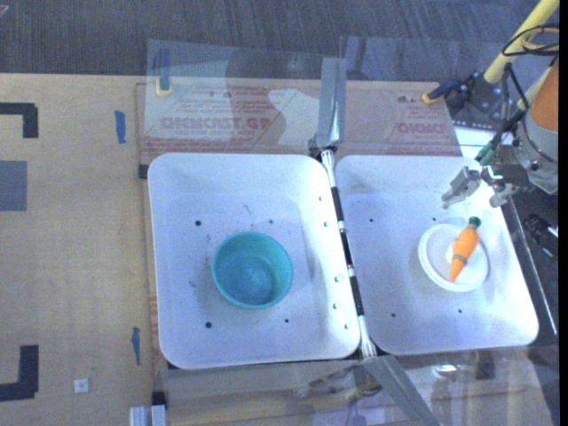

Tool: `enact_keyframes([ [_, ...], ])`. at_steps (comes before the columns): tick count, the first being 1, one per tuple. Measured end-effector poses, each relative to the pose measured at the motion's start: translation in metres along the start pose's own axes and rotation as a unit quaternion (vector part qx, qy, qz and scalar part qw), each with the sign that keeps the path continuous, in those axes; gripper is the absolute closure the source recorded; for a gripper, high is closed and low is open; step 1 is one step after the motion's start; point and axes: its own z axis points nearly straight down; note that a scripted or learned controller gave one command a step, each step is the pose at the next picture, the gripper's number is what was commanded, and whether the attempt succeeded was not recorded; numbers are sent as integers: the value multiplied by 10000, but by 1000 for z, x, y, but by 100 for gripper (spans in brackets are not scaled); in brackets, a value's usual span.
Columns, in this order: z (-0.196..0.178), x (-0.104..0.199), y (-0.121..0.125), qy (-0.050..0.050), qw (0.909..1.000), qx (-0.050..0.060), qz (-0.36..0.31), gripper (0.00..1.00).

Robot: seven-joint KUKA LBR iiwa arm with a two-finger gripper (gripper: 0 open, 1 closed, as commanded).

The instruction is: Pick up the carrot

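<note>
An orange carrot [463, 252] with a green top lies on a small white plate [435, 260] in the right bin [399, 318]. My gripper [477, 195] hangs just beyond the carrot's green end, toward the bin's far right corner. Its fingers [458, 188] are spread apart with nothing between them, and they stand apart from the carrot.
A teal bowl [253, 269] sits in the middle of the left bin [177, 202]. A raised divider [342, 247] runs between the two bins. Cables and a yellow hose [532, 25] hang near the arm at the far right.
</note>
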Motion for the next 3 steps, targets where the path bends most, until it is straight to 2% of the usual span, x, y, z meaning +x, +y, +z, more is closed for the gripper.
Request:
enact_keyframes([
  [1,123,-25,-11,35,9904,-22,1384,0],
  [2,108,-21,-80,4,9996,-36,285,0],
  [3,123,-25,-87,-19,9975,-263,-654,0],
])
